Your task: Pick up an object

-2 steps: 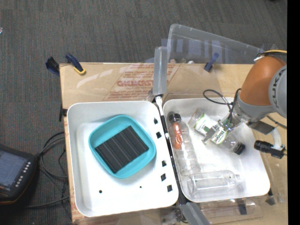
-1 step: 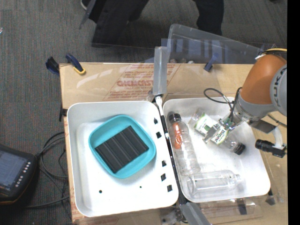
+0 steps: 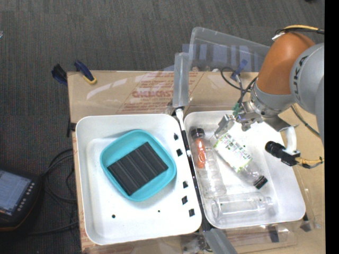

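Gripper hung low over the back of the right bin, on the grey arm that reached in from the right with its orange band above the wrist. Its fingers pointed down to the left, toward the neck end of a labelled bottle; whether they were spread or closed could not be told, and nothing showed between them.

Largest of all were the 2 white bins, side by side on the brown bench. The left bin held 1 teal tray turned at an angle, and a dark ribbed slab lay flat inside it.

Clear bottles crowded the right bin. A bottle with a white and green label lay slantwise near the middle, its black cap toward the front right. Just left of it lay a bottle with an orange band and a black cap at the back. A clear bottle lay crosswise along the front wall.
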Tool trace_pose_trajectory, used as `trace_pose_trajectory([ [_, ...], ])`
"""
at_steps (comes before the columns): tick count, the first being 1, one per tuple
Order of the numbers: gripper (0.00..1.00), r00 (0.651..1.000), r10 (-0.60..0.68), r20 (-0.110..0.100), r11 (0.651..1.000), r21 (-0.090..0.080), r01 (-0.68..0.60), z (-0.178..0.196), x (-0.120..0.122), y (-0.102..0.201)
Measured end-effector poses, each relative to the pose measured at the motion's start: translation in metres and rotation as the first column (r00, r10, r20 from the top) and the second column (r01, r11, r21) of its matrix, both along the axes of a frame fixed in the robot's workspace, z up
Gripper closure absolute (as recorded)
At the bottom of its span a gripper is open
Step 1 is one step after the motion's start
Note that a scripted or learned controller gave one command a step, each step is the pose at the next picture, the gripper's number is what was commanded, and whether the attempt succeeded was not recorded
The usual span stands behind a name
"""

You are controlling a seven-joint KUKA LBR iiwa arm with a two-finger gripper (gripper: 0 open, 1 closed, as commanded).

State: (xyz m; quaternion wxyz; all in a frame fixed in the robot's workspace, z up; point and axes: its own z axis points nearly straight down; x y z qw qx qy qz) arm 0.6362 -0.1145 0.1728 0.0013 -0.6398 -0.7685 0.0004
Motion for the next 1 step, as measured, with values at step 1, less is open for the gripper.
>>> trace_pose_trajectory([
  [1,1.00,1.000,-0.013,-0.002,1.000,0.000,0.013,0.0125,-0.0062,0.0618],
])
